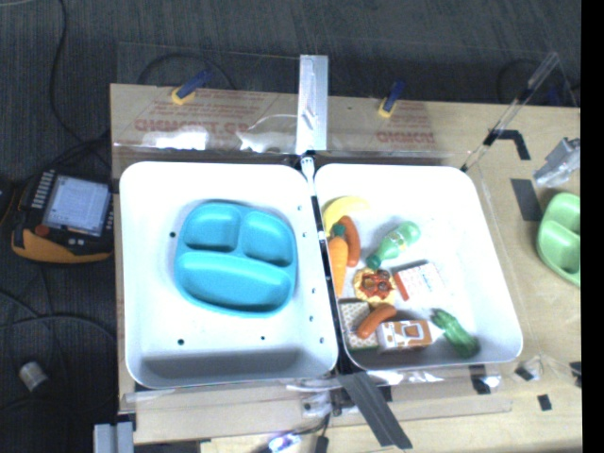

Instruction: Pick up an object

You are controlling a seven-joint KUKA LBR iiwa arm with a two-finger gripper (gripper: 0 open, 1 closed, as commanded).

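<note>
Toy food cluster in right bin: carrot, sausage, green bottle, small box. Likely light, hard, slick plastic; bottle stands freest, grip across body. End effector state: cannot tell

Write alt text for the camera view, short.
Two shallow white bins sit side by side on a bench: the left bin holds a blue divided tray, the right bin a cluster of small toy foods, including a carrot and a green bottle.
</note>
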